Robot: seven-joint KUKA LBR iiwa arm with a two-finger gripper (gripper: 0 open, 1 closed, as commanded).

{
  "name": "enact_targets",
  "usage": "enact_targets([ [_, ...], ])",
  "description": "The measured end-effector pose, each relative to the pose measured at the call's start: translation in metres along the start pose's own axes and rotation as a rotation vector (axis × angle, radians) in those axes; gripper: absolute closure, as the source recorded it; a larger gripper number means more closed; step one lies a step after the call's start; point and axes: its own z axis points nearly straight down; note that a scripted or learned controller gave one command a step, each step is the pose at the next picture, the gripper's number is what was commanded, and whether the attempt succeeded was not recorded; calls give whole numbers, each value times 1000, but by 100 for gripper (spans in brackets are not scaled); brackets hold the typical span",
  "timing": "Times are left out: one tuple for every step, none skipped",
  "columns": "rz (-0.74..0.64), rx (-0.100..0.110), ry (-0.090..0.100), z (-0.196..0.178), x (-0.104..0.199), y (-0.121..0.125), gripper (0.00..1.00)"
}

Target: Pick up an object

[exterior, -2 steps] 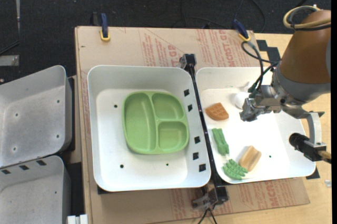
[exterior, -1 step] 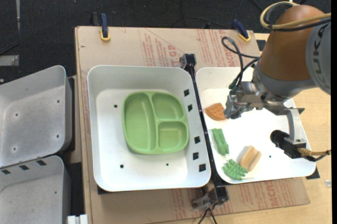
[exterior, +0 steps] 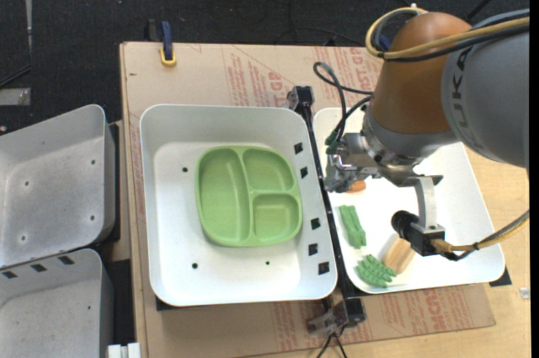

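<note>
The gripper point(exterior: 344, 165) hangs low over the right bin point(exterior: 459, 179), close to that bin's left wall and about halfway along it, under the grey arm point(exterior: 472, 95) with its orange band, which covers much of the bin's far half. The wrist body hides the gripper's tip, so I cannot tell whether it stands wide or narrow, and nothing can be seen held in it. Just on its near side a small orange piece point(exterior: 358, 187) lies on the bin floor, partly under the gripper. Further toward the near edge, still along the left wall, lies a green pod-shaped piece point(exterior: 351, 226), lengthwise and apart from the orange one. Near the bin's near-left corner rests a brush point(exterior: 383, 264) with a green bristly head and a pale wooden handle, the handle slanting up toward the bin's middle. The left bin point(exterior: 160, 179) touches the right one along their shared wall and holds a green divided plate point(exterior: 249, 196) flat at its centre. Both bins sit on a plywood board point(exterior: 219, 70), with a yellow clamp point(exterior: 168, 55) at its far-left corner.
</note>
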Motion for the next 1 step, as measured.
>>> enact_targets([
  [0, -3, 0, 3, 60, 11, 100],
])
